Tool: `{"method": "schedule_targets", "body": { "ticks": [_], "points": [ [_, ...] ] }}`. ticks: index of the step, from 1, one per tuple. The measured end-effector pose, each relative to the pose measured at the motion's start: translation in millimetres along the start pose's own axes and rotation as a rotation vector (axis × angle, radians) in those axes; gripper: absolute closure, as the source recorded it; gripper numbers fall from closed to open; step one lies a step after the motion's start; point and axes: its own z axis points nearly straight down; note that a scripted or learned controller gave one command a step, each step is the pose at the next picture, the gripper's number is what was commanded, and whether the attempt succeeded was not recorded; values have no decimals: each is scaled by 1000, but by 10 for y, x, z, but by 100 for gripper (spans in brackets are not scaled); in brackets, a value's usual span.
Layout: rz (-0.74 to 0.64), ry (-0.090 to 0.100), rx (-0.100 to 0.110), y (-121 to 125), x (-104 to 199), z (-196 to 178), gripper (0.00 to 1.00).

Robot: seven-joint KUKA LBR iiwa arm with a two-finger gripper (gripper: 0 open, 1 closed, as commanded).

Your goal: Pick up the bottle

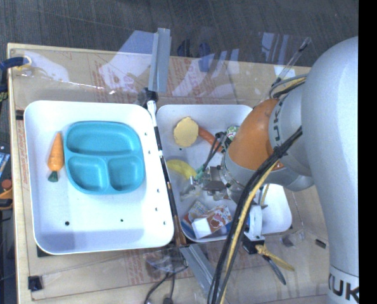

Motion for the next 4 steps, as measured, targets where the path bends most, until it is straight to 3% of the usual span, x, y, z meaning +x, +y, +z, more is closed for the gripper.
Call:
{"method": "schedule_targets", "body": {
  "ticks": [1,2,3,4],
  "points": [
    [-2,1,5,-10,4,-84,100],
    [-4,1,5,-10,4,-84,0],
    [-37,-1,-8,279,106,187,0],
    [-51,-5,-12,79,134,169,0]
  ]
}}
